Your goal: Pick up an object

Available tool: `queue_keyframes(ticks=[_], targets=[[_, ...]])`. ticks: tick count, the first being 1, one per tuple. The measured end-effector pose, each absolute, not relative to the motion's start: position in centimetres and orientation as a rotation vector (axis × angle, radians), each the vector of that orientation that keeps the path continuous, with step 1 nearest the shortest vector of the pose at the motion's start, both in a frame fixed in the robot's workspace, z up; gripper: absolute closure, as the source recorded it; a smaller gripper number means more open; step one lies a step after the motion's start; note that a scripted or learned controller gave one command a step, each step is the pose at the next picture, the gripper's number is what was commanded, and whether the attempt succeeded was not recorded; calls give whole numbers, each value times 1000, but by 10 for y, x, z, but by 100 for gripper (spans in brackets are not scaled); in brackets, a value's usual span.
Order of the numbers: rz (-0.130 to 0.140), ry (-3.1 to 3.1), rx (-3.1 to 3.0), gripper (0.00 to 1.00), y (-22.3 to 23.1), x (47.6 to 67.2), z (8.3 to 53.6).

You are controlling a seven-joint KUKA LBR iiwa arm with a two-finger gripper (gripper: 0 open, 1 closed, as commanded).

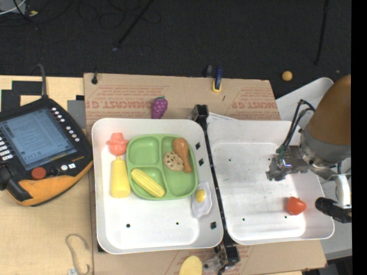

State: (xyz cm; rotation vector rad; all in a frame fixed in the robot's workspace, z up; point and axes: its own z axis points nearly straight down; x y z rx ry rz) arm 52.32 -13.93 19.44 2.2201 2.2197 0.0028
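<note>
Camera view, items listed left to right.

Teach pendant [35, 148]: on the bench, well clear of the bins.

Left bin [149, 234]: holds a green divided plate [162, 166] carrying toy corn [147, 183], a cookie [173, 161] and a drumstick [182, 152]. A pink toy [117, 144] and a yellow bottle [119, 177] lie just beside the plate on its left; a small yellow piece [200, 196] sits at the plate's lower right, near the divider between bins. A purple grape toy [159, 106] lies on the cardboard behind this bin.

Right bin [246, 211]: one candidate only, a small red object [295, 205], compact with no clear long axis, lying near the bin's front right corner.

Gripper [277, 171]: over the right bin's right half. Finger state: cannot tell; the tips read as a dark cluster.

Key relation: the red object lies toward the viewer and slightly right of the gripper, near but apart. Judged the likeliest target, being far closer than anything in the left bin.

Room: open white floor on the object's left and behind; front and right walls close by, likely limiting approach from those sides.
</note>
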Motion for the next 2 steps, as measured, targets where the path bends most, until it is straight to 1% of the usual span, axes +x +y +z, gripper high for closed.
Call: queue_keyframes(ticks=[1, 2], targets=[[1, 2221, 2222, 100, -140, 524, 229], [1, 2227, 2219, 100, -95, 557, 218]])
